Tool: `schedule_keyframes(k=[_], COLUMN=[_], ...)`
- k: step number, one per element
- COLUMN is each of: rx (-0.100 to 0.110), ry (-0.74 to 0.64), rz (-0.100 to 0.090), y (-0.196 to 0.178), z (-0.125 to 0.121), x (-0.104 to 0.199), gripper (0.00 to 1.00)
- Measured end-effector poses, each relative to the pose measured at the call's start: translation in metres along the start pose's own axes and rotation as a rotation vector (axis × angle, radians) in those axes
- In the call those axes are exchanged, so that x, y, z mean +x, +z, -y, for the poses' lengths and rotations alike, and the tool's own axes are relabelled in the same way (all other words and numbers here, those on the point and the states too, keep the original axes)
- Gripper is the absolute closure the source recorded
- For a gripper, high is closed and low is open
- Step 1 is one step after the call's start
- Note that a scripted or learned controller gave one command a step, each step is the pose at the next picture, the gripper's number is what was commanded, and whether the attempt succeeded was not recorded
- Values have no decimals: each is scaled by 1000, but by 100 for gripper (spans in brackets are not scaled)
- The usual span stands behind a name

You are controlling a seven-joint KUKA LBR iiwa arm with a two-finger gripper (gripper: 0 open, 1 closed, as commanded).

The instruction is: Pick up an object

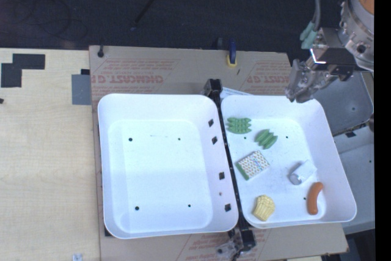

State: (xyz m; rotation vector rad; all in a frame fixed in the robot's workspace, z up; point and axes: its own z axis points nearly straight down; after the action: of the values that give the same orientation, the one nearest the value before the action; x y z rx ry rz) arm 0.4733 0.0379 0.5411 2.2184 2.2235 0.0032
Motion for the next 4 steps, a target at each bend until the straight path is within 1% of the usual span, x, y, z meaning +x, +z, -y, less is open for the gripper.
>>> schedule_keyframes(k=[1, 2, 3, 4], rx=[12, 13, -9, 4], ry=[4, 5, 4, 0], rz=[3, 2, 4, 1], y=[68, 138, 29, 31], z=[-32, -11, -91, -109], x=[-9, -38, -70, -47], gripper=[100, 100, 100, 100])
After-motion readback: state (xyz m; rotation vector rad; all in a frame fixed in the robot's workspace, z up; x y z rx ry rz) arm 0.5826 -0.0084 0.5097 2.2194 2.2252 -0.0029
